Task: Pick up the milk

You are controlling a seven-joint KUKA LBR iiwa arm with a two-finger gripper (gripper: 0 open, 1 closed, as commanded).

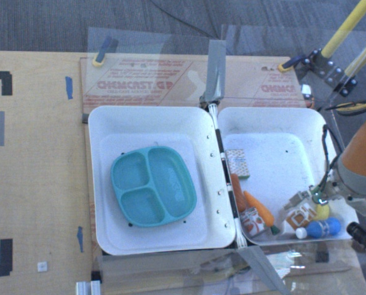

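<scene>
Though near, milk (321, 228) (blue bottle) below tool (318, 196)

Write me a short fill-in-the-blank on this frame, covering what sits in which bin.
1. The teal divided plate lies in the ____ bin.
2. The carrot lies in the ____ bin.
3. The plate has ____ compartments.
4. The blue bottle has a ____ cap.

Missing words: left; right; three; white
</scene>
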